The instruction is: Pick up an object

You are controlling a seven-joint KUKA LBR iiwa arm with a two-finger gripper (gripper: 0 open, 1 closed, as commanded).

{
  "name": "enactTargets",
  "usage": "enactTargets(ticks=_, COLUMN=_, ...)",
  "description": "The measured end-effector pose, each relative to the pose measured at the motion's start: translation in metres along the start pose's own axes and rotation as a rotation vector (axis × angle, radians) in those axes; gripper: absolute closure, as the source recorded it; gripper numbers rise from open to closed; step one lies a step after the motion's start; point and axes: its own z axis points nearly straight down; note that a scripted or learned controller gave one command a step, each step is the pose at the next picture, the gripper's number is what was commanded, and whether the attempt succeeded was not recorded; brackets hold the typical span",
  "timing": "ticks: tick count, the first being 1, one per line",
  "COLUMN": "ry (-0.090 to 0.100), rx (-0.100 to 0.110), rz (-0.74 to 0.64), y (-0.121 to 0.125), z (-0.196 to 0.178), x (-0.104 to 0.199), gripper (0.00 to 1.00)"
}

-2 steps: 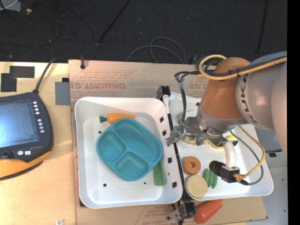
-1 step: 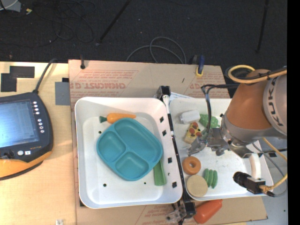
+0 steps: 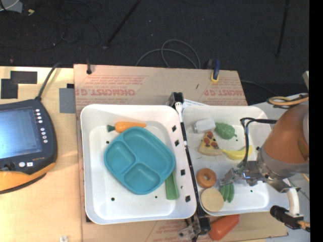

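Nearest the camera, at the bench's front edge, an orange-red pepper (image 3: 223, 226) lies outside the bins, just below the right bin (image 3: 262, 116).

Inside the right bin, front left corner: a tan round cookie (image 3: 212, 200), with a green pea pod (image 3: 227, 192) touching its right side. Just behind these sits a brown doughnut (image 3: 206, 177). The gripper (image 3: 237, 176) hangs low over this bin, right of the doughnut and just above the pea pod; the arm's orange band (image 3: 285, 140) rises behind it on the right. Finger spacing cannot be told from this angle, and nothing is visibly held between them.

Mid-bin: a yellow banana (image 3: 236, 153), partly masked by the arm's cabling, with a pizza slice (image 3: 210, 144) to its left. Farther back: a green leafy vegetable (image 3: 225, 130) and a small white block (image 3: 205, 124).

Left bin (image 3: 101, 116): a teal divided plate (image 3: 139, 159) fills the centre, a green cucumber (image 3: 171, 186) lying against its front right edge and an orange carrot (image 3: 128, 126) touching its far edge.

Left of the bins, a handheld control pendant (image 3: 22, 140) rests on the bench. Brown cardboard (image 3: 156, 87) underlies both bins and extends behind them.
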Motion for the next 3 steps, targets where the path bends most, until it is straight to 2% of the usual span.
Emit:
enactTargets(ticks=1, ry=0.002, rx=-0.006, rz=-0.011, y=0.003, z=0.029, x=0.063, gripper=0.00)
enactTargets(ticks=2, ry=0.001, rx=-0.006, rz=-0.005, y=0.003, z=0.018, x=0.059, gripper=1.00)
enactTargets(ticks=3, ry=0.001, rx=-0.006, rz=-0.003, y=0.003, z=0.018, x=0.059, gripper=0.00)
